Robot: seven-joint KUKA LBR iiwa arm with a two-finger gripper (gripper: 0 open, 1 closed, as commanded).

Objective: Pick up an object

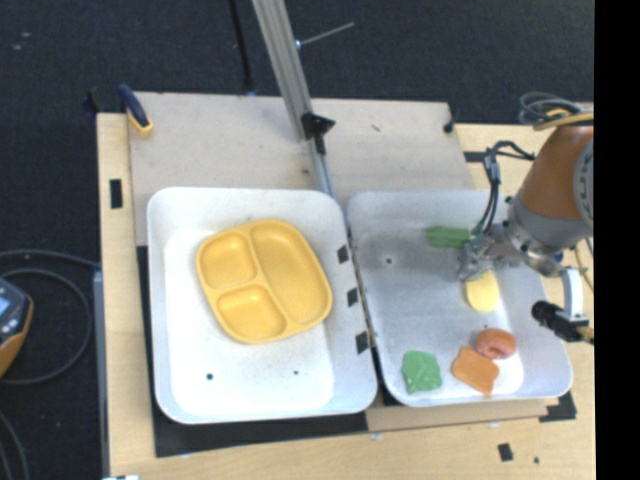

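1. Bench layout: 2 shallow white bins sit side by side on the bench. The left bin (170, 368) carries a yellow divided tray (264, 280) with 3 compartments, lying flat and turned at a slant.
2. Right bin (400, 228) contents: a pale yellow piece (483, 292) near the middle right, a green strip (446, 236) toward the far wall, a green block (421, 371) at the near edge, an orange block (475, 370) just beside it to the right, and a reddish round piece (495, 344) touching or nearly touching the orange block.
3. Arm position: the arm (555, 183) enters from the right (orange band visible above the wrist) and reaches down into the right bin.
4. Gripper (478, 264) position: it stands just above the pale yellow piece, between that piece and the green strip.
5. Gripper state: cannot be determined, since the tool is small and blurred in this view. The pale yellow piece appears to lie on the bin floor.
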